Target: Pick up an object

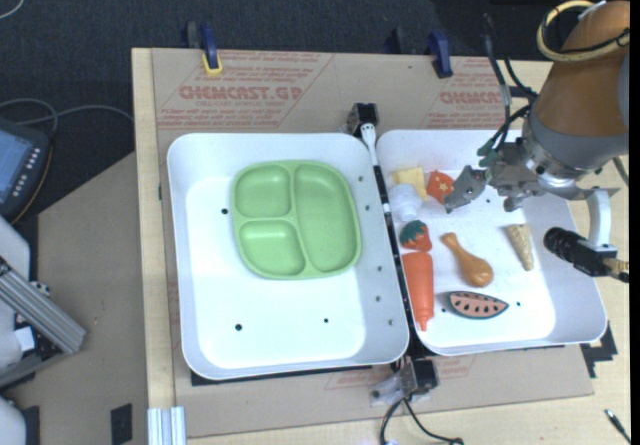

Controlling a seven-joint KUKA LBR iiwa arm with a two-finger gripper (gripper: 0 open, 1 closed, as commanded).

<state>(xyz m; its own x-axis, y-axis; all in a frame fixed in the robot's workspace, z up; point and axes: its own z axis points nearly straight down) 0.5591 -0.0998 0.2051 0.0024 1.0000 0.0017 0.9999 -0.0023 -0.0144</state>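
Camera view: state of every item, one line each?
green divided plate: upright in left bin, compartments bare
carrot: flat by right bin's left wall
drumstick: flat, untouched
watermelon slice: flat
cone: on its side
claw: above right bin, holding nothing

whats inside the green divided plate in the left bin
Nothing shows in the green divided plate: all three compartments look bare. It sits alone in the left bin. The toy foods, such as the carrot and chicken leg, lie in the right bin.

Overhead camera (fixed), slanted, both bins point(190, 233)
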